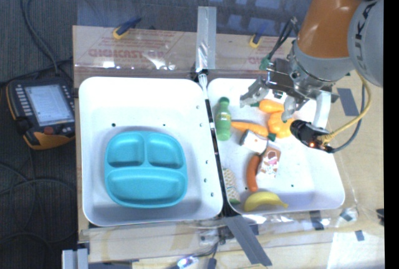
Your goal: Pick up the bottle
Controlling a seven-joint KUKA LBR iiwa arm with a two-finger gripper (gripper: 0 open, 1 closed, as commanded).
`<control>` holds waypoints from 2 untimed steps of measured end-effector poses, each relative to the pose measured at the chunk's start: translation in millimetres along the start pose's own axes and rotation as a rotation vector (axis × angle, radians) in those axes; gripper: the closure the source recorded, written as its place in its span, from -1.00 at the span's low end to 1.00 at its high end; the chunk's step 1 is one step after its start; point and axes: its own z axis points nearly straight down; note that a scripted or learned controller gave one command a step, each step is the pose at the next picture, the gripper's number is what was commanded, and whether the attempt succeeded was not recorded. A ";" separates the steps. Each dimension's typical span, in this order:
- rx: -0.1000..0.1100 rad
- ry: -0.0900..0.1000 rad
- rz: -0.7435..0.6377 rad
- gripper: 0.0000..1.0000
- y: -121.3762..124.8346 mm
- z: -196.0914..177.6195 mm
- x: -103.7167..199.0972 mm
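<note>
My pincer [269, 101] hangs over the upper middle of the right bin [324, 190], its two fingers spread apart with nothing between them; one tip points toward the bin's left wall, the other dips beside an orange toy [278, 126] below it; the bottle [222, 118], green with a pale cap, lies to the view's left of my pincer, near it but not touching, flat against the wall that divides the two bins; its long axis runs roughly up and down the view, along that wall, cap end toward the top; a carrot-like piece [244, 127] and a small white block [253, 139] lie between the bottle's lower half and the orange toy; I judge the coming move a short shift leftward, fingers turned to straddle the bottle across its narrow width, with the wall crowding one side; the left bin [93, 106] holds a blue divided plate [146, 167]; a banana [263, 201] rests at the right bin's near edge
</note>
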 end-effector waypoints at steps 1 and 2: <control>0.002 0.002 -0.072 -1.00 -25.8 116.6 -36.8; 0.001 0.004 -0.149 -1.00 -52.8 171.8 -74.6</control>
